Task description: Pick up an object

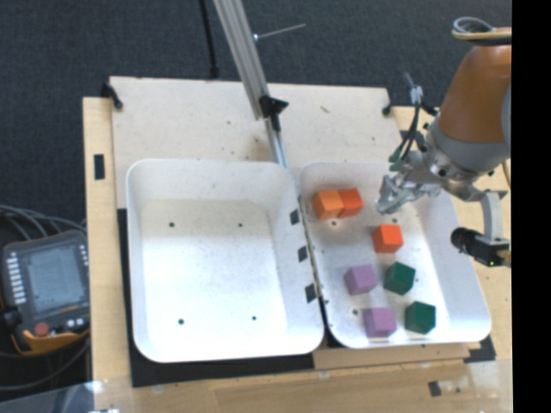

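The left bin (215,256) lies well left of the claw (389,198). In the right bin (456,317), an orange block pair (337,203) is seen just left of the claw, an orange cube (387,237) just below it, purple cubes (361,279) and green cubes (399,278) further below. Whether the claw is open cannot be told; nothing is seen held.

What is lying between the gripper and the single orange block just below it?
Bare white bin floor lies between gripper and orange block, in the camera view.
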Available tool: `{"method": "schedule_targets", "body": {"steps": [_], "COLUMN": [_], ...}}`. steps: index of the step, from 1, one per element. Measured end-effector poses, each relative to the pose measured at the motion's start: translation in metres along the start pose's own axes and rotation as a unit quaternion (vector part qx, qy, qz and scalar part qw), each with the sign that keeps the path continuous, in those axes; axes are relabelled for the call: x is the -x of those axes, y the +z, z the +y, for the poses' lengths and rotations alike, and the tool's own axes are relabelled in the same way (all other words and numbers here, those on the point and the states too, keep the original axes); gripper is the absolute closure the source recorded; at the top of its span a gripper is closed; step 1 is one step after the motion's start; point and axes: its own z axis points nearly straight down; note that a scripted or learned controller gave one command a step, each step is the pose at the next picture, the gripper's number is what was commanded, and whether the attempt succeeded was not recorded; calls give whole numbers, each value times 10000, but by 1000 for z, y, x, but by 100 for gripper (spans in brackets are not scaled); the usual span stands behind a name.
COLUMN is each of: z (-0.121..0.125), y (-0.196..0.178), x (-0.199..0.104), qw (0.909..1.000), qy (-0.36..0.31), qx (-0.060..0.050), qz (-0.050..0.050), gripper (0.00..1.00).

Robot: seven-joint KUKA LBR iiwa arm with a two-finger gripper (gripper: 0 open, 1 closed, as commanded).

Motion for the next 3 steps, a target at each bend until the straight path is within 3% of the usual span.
{"method": "schedule_targets", "body": {"steps": [3], "z": [8], "y": [35], "x": [-155], "qw": [10000], "qy": [-4], "qx": [-20], "qz": [4], "gripper": [100]}}
